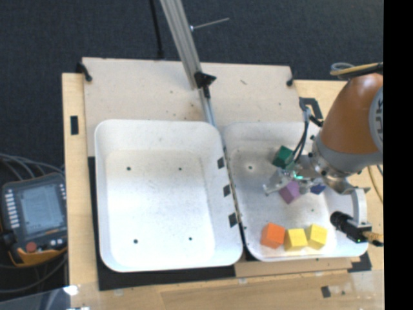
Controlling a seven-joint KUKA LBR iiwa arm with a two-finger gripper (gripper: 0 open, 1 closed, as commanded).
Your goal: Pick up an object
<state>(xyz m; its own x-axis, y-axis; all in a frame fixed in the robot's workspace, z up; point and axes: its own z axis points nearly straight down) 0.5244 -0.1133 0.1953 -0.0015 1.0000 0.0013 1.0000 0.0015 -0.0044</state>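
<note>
Claw (288, 185) low in the right bin (251, 144), hanging from the grey-and-orange arm (352, 124) that comes in from the right. How far it is open cannot be told; the metal parts blur together at the tip. A purple block (290, 192) sits right at the tip, touching or nearly so, tilted on one corner. Whether it is actually gripped cannot be told.

Nearest the camera, along the front wall of the right bin: an orange block (273, 235), then two yellow blocks (297, 239) (317, 236), side by side in a row, close or touching. All three are apart from the claw, in front of it.

A small blue piece (317, 188) lies just right of the purple block, partly under the arm.

Beyond the claw, a green block (282, 156) lies just behind the purple one, close to the arm's cables.

Left bin (106, 173) sits beside the right one, rims touching. Both rest on the wooden surface (76, 192). A metal pole (181, 34) slants up from the far edge between the bins.
</note>
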